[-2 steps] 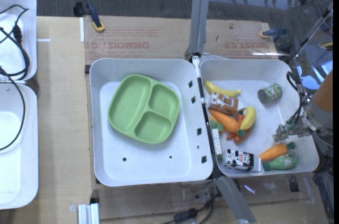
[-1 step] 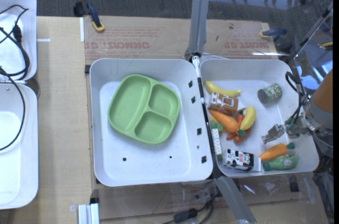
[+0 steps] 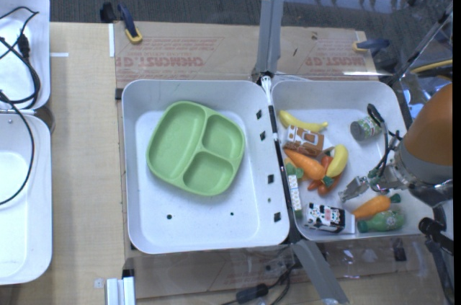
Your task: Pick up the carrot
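Observation:
An orange carrot (image 3: 372, 207) with a green top lies near the front right of the right bin (image 3: 338, 96). A second, larger orange carrot (image 3: 305, 164) lies in the bin's left half among other toy foods. My gripper (image 3: 364, 184) hangs low over the bin, just above and left of the front-right carrot. It is open, with nothing between its fingers. The arm's orange band (image 3: 432, 132) is at the right edge.
The right bin also holds a banana (image 3: 302, 122), a snack box (image 3: 305, 142), a yellow fruit (image 3: 338, 158), a small can (image 3: 366, 127), a cow-print carton (image 3: 324, 217) and a green vegetable (image 3: 382, 223). A green divided plate (image 3: 195, 148) lies in the left bin (image 3: 137, 174).

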Controlling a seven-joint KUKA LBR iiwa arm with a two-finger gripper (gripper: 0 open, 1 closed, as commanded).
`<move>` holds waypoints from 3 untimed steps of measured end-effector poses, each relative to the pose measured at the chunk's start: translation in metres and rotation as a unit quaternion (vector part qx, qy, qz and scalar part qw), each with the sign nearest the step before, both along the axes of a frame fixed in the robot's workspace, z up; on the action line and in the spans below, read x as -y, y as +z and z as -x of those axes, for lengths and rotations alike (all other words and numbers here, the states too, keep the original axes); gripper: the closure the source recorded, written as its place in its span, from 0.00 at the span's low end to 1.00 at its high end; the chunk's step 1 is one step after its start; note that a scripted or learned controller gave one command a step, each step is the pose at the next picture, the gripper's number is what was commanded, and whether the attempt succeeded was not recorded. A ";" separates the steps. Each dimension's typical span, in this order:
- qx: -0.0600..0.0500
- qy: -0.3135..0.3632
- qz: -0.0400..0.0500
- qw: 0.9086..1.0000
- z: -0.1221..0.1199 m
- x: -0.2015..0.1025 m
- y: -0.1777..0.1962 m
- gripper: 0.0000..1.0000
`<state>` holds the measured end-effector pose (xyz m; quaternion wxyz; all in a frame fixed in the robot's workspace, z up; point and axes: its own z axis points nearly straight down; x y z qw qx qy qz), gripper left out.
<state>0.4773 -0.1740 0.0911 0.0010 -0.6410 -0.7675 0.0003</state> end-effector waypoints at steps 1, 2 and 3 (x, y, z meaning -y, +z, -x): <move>-0.001 -0.080 0.000 0.997 0.000 -0.053 -0.001 0.00; 0.000 -0.149 0.001 0.989 -0.022 0.009 0.083 0.00; 0.000 -0.106 -0.002 0.994 -0.001 0.031 0.000 0.00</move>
